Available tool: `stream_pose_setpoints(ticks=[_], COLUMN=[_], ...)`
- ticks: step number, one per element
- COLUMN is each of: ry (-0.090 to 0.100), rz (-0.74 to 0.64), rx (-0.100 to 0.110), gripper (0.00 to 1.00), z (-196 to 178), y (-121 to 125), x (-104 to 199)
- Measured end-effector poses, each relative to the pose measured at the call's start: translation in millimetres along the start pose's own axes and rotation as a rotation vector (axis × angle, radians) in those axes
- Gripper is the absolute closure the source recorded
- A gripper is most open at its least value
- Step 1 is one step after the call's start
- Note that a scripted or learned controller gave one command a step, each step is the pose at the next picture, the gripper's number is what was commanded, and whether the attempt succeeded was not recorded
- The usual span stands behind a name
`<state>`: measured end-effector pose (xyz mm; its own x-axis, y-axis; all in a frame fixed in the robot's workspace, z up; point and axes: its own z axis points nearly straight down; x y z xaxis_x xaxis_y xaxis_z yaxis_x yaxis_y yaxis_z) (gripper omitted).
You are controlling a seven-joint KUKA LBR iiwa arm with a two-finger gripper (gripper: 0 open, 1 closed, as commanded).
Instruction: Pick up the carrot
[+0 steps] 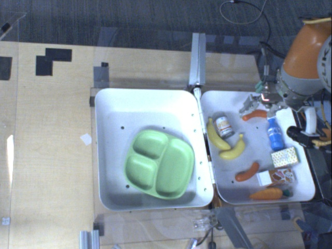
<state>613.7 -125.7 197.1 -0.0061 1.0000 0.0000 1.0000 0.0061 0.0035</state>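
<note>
While one carrot (266,193), orange with a green stub, lies at the right bin's (310,191) near edge, two sausages (247,171), two cartons (284,157), one banana (226,143), one can (224,127), one bottle (275,135), gripper (258,104) spread wide, grasping nothing, near the far edge.

A robotics laboratory test station: two shallow white bins (104,139) sit side by side on a pale wooden bench (46,139) fitted with metal brackets (196,61), over grey carpet (129,4) where a loose cable (249,9) trails. Black marker shapes (52,60) are fixed to the benchtop, and a grey-and-orange industrial arm (306,56) reaches over toy food and small packages.
</note>
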Motion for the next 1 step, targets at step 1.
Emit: stream_pose_setpoints(ticks=[1], ry=[0.001], rz=[0.172], rx=[0.002], gripper=[0.00], z=[50.3], y=[-9.3], x=[-27.5])
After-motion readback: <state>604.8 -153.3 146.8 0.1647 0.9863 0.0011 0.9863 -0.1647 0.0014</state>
